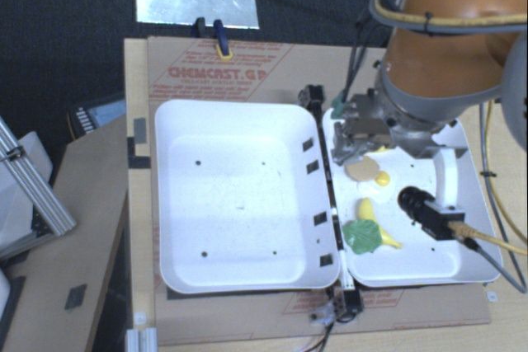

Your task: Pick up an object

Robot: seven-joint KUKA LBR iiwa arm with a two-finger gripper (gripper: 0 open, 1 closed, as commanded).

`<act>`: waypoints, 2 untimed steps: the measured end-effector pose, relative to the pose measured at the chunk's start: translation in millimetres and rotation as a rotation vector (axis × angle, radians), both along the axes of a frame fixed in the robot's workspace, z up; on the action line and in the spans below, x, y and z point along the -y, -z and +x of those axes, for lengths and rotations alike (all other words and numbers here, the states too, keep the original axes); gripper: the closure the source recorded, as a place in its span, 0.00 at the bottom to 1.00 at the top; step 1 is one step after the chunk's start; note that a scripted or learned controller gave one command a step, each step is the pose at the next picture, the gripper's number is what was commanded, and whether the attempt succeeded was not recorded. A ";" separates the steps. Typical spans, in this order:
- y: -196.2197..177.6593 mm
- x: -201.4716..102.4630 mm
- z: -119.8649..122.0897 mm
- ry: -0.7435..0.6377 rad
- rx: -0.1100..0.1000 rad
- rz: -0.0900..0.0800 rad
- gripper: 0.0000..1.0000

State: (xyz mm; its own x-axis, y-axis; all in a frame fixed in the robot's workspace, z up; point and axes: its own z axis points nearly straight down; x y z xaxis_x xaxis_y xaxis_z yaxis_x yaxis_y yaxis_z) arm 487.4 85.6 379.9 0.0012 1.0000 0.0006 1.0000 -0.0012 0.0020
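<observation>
The gripper [345,146] hangs low over the rear left corner of the right bin [462,260], close to the wall it shares with the left bin. From this slant it cannot be told whether the gripper is released or clenched, and nothing can be seen held in it.

Just below the gripper, on the bin floor, lies a flat tan piece [360,170], and a small yellow ball [382,178] touches or nearly touches its right edge. Further toward the front of the same bin lies a yellow curved piece [366,209]. A crumpled green piece [360,237] sits against its lower end, near the dividing wall. A thin yellow tip [390,242] pokes out to the right of the green piece. These loose pieces all lie in the left half of the right bin.

The left bin [239,202] shows its white floor, marked by a few small dark dots. Both bins rest on a cardboard sheet [223,70] with red print, laid over the worktop [99,202].
</observation>
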 end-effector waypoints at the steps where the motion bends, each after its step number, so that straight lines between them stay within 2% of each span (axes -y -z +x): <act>1: -47.3 -42.6 -0.5 -0.009 0.005 0.003 1.00; 2: 8.1 -88.0 -1.5 -0.009 -0.005 -0.001 1.00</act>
State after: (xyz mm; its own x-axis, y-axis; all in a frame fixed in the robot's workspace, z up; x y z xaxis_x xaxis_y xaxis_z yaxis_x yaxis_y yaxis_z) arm 485.9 173.6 371.8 -0.0082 1.0000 0.0000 1.0000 0.0082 -0.0034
